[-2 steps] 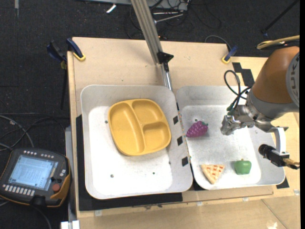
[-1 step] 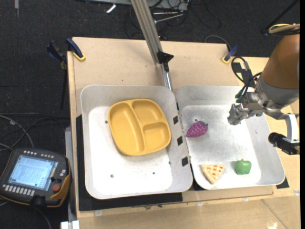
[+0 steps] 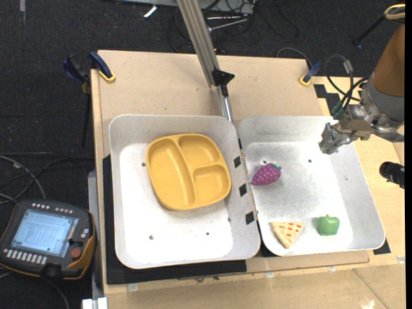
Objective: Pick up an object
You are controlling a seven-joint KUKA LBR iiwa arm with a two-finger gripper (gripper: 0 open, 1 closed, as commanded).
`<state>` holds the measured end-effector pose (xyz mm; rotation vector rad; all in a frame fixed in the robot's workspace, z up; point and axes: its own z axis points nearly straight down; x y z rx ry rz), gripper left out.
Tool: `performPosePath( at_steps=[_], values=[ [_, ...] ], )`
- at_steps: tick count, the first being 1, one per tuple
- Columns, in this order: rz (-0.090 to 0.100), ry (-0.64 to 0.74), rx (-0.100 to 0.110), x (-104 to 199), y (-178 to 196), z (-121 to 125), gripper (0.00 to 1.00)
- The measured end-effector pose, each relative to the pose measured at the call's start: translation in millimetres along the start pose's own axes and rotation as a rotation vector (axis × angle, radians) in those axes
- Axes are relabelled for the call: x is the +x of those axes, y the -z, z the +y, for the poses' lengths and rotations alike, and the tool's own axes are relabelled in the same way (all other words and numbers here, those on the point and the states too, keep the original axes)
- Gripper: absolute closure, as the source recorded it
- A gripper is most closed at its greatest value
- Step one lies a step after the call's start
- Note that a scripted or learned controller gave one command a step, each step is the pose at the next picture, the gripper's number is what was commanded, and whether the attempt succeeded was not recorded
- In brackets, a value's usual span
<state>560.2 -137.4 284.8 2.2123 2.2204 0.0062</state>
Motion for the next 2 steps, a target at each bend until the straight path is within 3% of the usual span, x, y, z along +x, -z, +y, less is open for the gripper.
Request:
performPosePath(
  at_steps=[1, 2],
  values=[
    [0.003, 0.005, 0.006, 54, -8, 20, 1.00],
    [0.003, 0.004, 0.009, 99, -14, 20, 1.00]
  ],
)
